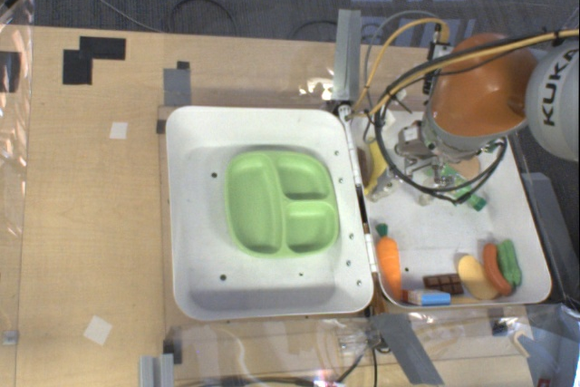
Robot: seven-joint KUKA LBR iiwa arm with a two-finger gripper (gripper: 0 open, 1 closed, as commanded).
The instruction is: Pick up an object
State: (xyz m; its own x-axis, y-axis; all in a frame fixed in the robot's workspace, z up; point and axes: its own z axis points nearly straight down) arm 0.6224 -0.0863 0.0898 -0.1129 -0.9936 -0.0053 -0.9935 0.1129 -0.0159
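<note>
So the gripper [441, 181] is down in the far end of the right bin [535, 290], buried under its own wrist and a tangle of cables. Honestly can't tell what it's doing or whether it has anything, the view just doesn't show it.

All the pickable stuff sits nearer the camera than the gripper. The carrot [389, 260] lies nearer and to the left, along the bin's left wall. Past it, in the near corner, there's a brown block [439, 284]. Nearer and to the right: a yellow lemon-ish thing [473, 275], a red sausage [494, 263] and a green pickle [509, 260], all bunched up and touching.

My guess is these are light plastic play food, stiff and a bit slick, not fragile. I'd go for the carrot: it's apart from the cluster, so pinch it across the fat middle. The rounded ones will probably squirt out sideways.

The left bin [186, 285] holds a green tray [276, 204], probably too wide to grab.
</note>
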